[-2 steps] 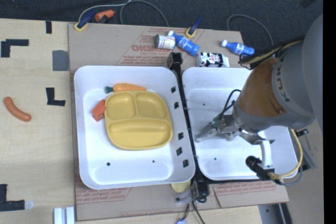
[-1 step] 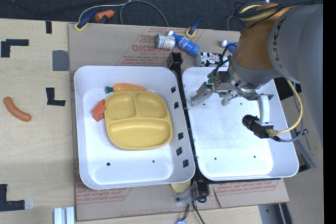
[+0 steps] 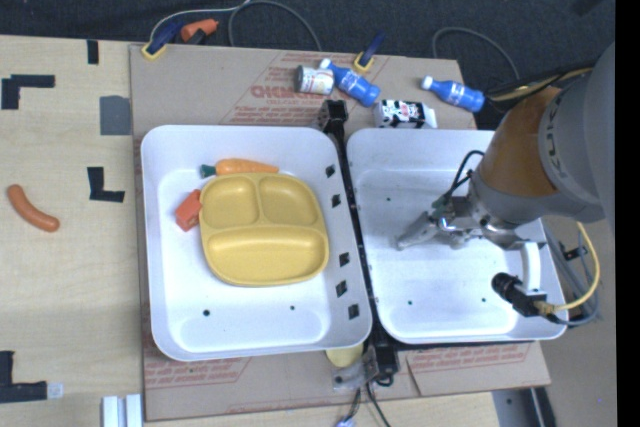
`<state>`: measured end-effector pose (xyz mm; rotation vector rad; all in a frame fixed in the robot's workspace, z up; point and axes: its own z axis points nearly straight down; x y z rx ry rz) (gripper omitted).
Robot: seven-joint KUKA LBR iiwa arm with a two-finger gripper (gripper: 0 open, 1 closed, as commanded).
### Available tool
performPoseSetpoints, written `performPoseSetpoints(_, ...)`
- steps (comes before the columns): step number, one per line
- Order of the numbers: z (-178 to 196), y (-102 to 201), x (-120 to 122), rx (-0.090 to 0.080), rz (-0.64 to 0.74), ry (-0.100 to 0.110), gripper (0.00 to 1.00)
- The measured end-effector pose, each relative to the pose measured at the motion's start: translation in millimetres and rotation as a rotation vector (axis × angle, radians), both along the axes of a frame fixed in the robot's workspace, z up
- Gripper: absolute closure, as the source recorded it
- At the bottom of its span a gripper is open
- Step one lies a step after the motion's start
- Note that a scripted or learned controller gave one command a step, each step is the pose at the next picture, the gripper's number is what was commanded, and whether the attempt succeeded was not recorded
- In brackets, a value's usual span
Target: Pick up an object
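We see the claw point(image 3: 408, 239) low in the right bin point(image 3: 440, 315), reaching toward nine o'clock; whether it is open or closed, we cannot tell. In the left bin point(image 3: 250, 325), a yellow divided plate point(image 3: 264, 228) sits centrally, with a toy carrot point(image 3: 246, 167) touching its twelve o'clock edge.

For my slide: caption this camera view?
Gripper low in right bin; yellow plate in left bin.

Left bin point(image 3: 165, 245): yellow divided plate point(image 3: 264, 227) fills the middle, carrot point(image 3: 246, 167) against its far edge | right bin point(image 3: 440, 315): open floor around the pincer point(image 3: 405, 240)
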<state>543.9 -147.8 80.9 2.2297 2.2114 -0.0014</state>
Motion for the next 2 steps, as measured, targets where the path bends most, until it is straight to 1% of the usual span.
performPoseSetpoints(1, 5.5, 25.2, 83.7, -0.001, 0.013, -0.007, 0.00)
performPoseSetpoints(2, 4.2, 45.7, 126.6, 0.001, 0.013, -0.003, 0.00)
